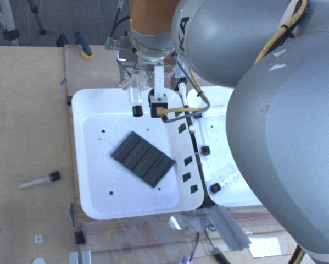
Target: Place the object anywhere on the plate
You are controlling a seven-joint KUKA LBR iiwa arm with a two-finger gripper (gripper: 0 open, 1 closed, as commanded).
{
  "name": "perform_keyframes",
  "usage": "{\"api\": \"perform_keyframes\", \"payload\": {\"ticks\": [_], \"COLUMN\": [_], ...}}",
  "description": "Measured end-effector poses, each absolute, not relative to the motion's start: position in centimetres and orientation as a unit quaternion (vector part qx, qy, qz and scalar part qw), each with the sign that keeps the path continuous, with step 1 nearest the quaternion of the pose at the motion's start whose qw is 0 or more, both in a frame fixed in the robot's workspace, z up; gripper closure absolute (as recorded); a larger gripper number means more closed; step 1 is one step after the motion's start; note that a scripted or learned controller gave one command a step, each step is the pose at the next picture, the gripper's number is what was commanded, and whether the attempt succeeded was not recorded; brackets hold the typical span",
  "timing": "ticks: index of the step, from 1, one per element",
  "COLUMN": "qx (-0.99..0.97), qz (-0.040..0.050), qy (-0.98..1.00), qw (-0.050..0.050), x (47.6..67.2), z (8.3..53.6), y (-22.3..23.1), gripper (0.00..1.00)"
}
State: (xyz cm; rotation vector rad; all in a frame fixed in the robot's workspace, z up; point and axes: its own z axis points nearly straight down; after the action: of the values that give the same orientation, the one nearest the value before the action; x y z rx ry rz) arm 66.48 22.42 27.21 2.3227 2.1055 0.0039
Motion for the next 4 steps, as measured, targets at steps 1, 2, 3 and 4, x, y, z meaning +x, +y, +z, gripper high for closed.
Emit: {"api": "perform_keyframes", "payload": {"ticks": [1,2,3,4], "qx": [0.74,0.739,0.738,0.737], "qz": [0.0017,0.0022,0.0028,0.0037], "qy": [0.673,0.674,0.675,0.675], "qw": [0.005,0.006,0.007,0.008], "x": [66.5,66.5,66.5,66.5], "z": [28.2,29.2,30.2,31.2], "y": [22.6,22.7,22.8,22.9], "gripper": [1.0,1.0,1.0,1.0]}}
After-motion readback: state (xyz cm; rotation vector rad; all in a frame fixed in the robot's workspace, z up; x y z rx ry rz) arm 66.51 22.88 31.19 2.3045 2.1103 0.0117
